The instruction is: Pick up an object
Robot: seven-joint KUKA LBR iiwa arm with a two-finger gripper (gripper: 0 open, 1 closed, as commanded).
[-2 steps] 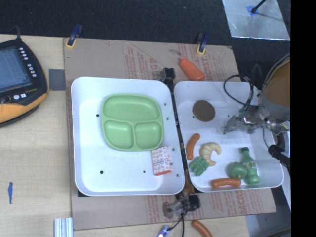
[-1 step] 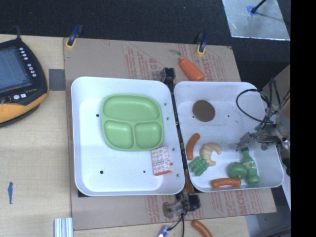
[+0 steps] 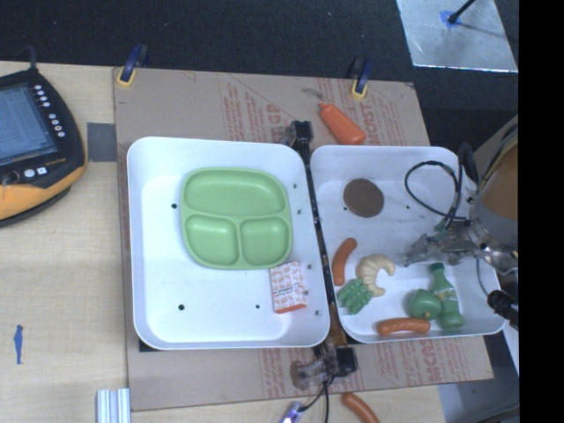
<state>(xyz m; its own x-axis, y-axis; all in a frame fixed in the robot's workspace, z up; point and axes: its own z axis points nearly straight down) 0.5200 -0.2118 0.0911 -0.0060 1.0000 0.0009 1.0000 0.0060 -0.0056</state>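
Two glossy white bins [image 3: 141, 236], ridged green plate [image 3: 236, 216], end effector [image 3: 432, 247] state unclear, round brown disc [image 3: 363, 197].

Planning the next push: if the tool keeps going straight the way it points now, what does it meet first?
The tool points left across the right bin. Most likely the croissant comes first, with the green grapes just beyond. Its height above the bin floor is unclear, so it might pass over them.
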